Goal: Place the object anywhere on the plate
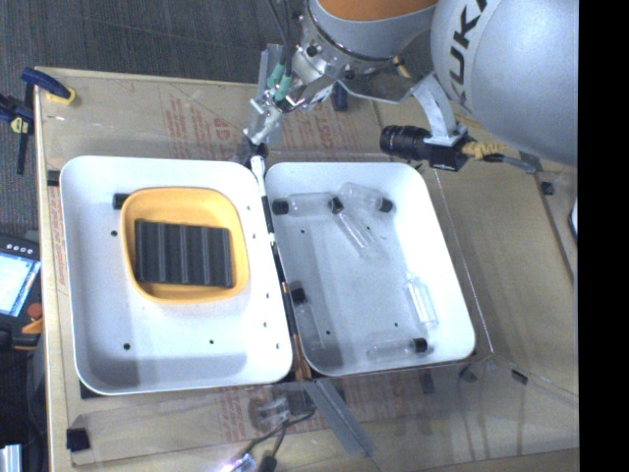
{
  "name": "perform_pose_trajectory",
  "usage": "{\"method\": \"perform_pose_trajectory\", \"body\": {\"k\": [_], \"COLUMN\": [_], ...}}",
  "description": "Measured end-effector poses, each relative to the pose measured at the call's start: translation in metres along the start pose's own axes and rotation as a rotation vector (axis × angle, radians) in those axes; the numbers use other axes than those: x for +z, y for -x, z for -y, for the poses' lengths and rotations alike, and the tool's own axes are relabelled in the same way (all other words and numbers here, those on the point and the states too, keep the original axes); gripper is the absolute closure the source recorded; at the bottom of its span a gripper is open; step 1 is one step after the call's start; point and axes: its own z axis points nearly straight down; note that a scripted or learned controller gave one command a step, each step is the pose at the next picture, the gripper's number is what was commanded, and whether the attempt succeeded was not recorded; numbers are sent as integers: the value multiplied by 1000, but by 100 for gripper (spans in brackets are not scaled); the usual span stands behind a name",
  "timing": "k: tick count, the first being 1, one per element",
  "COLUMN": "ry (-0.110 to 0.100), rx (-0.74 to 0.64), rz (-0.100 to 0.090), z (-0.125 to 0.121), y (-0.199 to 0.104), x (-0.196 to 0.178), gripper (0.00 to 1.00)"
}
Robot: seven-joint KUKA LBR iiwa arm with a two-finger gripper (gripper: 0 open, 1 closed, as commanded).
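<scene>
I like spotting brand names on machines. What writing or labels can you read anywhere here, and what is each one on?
"KUKA": dark letters on the grey arm, cut off at the picture's top edge.
Red print on the bench surface around the bins: too faint to read.
Small screen at the left edge: too blurred to read.

Grey arm point(501, 57) reaches in from right, orange band up top; tool point(257, 136) angled down-left.

a dark ridged object point(184, 253) lies on the yellow plate point(142, 211) in the left bin point(88, 342) (right bin point(447, 303) beside it), gripper point(257, 138) above the bins' far edge.
</scene>
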Motion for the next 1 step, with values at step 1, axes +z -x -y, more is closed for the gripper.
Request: {"method": "perform_pose_trajectory", "body": {"k": [1], "ry": [-8], "rx": [-97], "rz": [-2], "z": [-44], "y": [-44], "x": [200], "gripper": [100]}}
